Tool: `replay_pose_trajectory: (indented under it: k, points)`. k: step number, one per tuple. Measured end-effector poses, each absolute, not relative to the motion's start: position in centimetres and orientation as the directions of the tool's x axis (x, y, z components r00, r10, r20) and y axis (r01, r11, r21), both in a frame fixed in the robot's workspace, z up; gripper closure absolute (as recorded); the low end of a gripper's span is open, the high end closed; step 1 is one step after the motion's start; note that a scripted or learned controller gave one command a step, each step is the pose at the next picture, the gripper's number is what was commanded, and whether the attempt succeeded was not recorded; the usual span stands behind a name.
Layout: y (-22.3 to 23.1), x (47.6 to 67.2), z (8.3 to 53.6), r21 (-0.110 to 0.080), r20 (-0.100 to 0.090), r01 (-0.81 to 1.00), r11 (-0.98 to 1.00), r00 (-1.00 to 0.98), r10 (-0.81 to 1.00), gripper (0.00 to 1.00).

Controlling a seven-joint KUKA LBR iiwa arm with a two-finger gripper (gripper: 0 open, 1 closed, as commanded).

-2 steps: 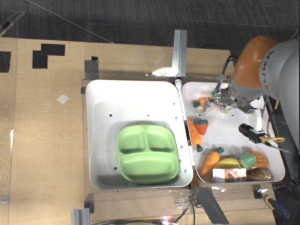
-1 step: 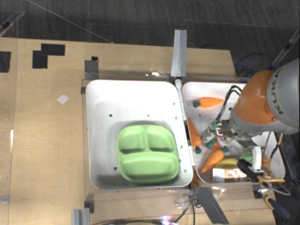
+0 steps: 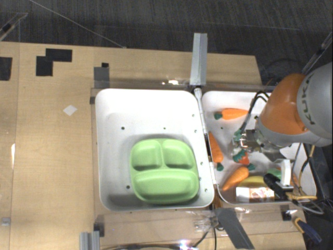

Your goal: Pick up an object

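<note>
Green tray (image 3: pixel 164 171) fills left bin (image 3: pixel 112 113); carrots (image 3: pixel 235 176) fill right; tool (image 3: pixel 240 149) state unclear.

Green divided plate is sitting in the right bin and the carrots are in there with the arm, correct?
Not quite: the camera view shows the green divided plate in the left bin. The carrots are in the right bin, where the gripper reaches in.

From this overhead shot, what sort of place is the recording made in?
Probably a robotics lab's bin-picking cell: two white bins sit framed on a wooden bench, toy carrots serve as test objects, and a green divided tray lies in the left bin.
</note>
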State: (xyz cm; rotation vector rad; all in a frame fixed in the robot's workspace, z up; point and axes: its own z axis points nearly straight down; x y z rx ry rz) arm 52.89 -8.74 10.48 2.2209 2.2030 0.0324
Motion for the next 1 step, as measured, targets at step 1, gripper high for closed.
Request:
replay_pose_trajectory:
  k: [1]
  points:
    - [-6.00,59.20,26.64,0.007,-0.003,0.928,0.373,-0.373,0.928,1.00]
